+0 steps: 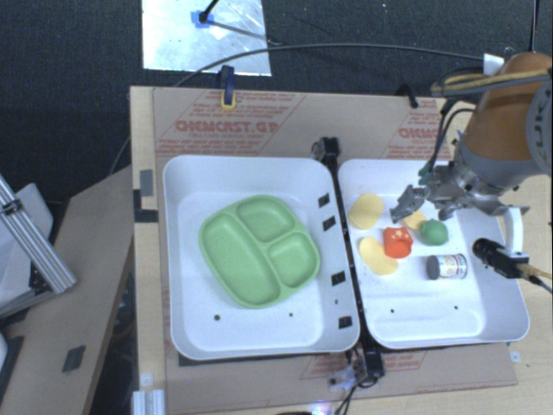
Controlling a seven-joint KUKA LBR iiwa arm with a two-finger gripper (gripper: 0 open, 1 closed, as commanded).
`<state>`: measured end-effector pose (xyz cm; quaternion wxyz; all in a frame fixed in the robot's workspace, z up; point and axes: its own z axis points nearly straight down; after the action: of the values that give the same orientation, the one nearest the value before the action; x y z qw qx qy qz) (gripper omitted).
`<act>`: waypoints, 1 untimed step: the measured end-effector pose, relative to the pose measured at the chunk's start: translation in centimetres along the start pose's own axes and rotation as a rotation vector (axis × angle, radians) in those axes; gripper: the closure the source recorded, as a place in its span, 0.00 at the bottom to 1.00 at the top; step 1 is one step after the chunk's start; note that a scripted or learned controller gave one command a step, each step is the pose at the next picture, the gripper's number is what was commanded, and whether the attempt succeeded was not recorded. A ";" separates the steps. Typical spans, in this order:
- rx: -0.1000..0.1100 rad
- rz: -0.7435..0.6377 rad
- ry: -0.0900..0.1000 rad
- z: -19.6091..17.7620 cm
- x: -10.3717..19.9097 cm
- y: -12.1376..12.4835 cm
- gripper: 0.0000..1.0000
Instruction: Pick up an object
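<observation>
The right white bin (432, 322) holds several small items. A pale yellow piece (367, 210) lies at its left, and a second yellow piece (378, 256) sits just below it. Between them and the centre are a red-orange item (397, 242), a green round item (434, 231) and a small yellow bit (416, 220). A small can (446, 267) lies on its side. My gripper (425, 209) hangs over the upper middle of this bin, just above the small yellow bit and the green item. Its fingers are spread open with nothing between them.
The left white bin (199, 318) holds a green divided plate (259, 249). A black ridge with clips (339, 258) runs between the bins. A black fitting (494, 256) sits at the right bin's right rim. The arm's orange band (510, 111) rises above the bin's far right corner.
</observation>
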<state>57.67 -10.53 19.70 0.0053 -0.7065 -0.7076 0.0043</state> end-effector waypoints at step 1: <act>-0.011 -0.002 -0.002 -0.6 0.0 0.2 0.00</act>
<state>57.91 -10.50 20.28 0.0010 -0.7057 -0.7085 0.0010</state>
